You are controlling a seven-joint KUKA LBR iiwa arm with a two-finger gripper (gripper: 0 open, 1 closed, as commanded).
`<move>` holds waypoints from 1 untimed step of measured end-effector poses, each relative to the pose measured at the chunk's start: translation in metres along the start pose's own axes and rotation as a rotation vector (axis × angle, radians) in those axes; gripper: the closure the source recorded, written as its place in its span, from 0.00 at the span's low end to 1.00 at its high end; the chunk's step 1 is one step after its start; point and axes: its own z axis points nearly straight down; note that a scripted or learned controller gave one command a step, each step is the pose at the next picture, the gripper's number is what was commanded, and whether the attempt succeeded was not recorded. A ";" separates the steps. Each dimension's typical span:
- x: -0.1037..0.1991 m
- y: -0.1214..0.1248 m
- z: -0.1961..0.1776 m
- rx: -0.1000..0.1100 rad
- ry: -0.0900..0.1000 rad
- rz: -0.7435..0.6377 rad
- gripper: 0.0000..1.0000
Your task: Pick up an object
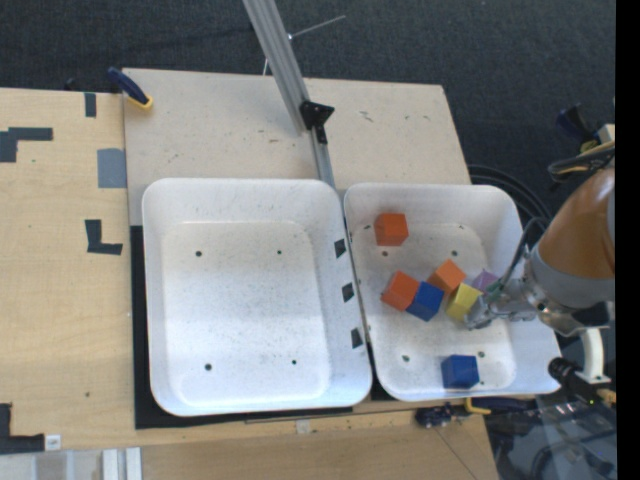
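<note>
— Two white bins share the bench. Blocks?
— All in the right bin (clustered): yellow block just beside the gripper.
— Fingers?
— Can't tell; they're blurred against the blocks.

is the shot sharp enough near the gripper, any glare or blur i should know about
Camera view: lighting is even and soft, with no hard glare on the right bin or the left bin. The blocks read clearly, such as the blue cube and the orange cube. The gripper by the yellow cube is small and smeared, so its detail is unclear.
</note>
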 end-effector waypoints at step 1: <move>0.000 -0.001 -0.063 -0.008 -0.003 0.000 1.00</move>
